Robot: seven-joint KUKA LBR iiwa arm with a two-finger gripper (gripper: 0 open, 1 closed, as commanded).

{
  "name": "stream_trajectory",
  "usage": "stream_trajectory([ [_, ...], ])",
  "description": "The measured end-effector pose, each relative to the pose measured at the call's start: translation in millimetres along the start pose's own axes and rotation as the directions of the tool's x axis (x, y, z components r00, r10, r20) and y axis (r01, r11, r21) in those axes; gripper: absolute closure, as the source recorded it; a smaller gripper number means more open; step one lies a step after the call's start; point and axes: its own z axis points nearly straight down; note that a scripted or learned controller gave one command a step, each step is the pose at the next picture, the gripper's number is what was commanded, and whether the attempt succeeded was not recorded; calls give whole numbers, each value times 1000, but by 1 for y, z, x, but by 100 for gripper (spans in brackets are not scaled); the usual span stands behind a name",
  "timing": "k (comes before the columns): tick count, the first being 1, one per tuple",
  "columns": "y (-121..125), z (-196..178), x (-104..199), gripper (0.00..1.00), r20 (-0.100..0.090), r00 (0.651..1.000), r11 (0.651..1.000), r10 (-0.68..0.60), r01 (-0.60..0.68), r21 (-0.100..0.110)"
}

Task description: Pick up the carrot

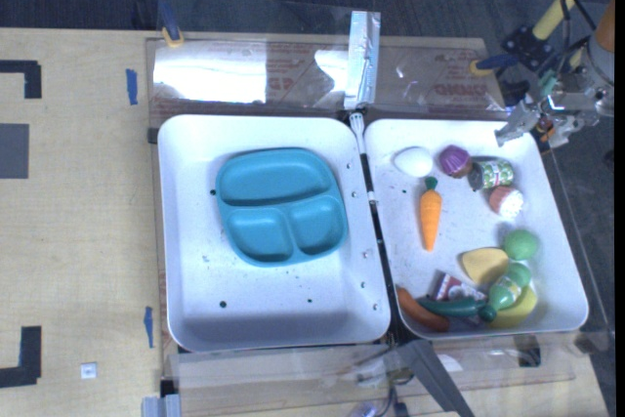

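**Carrot lying loose in the right bin, gripper off at the bin's far right corner**

We see two shallow white plastic bins side by side on the wooden bench. The left bin holds a blue plastic tray with three compartments, sitting roughly in its middle.

The right bin holds the toy food. The small orange plastic carrot with a green top lies flat on the bin floor in the left half, green end pointing away from us, touching nothing. Just beyond it sits a white egg-shaped piece, and beside that a round purple piece, a small dark can with a green label and a red-and-white round piece. Nearer us we find a green ball, a yellow wedge and a crowded heap of items at the front edge.

The arm's metal two-finger gripper hangs over the far right corner of the right bin, well apart from the carrot. We cannot tell how it is set, and nothing shows in its grasp.
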Motion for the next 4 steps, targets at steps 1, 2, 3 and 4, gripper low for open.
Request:
stream_trajectory([
  [1,-63,47,124,0,-3,997,997,-75,75,3],
  [2,-62,35,121,100,0,998,998,-70,70,-3],
  [3,-62,36,121,0,0,998,998,-69,69,-2],
  [4,-45,143,100,0,2,995,995,-98,98,-7],
])
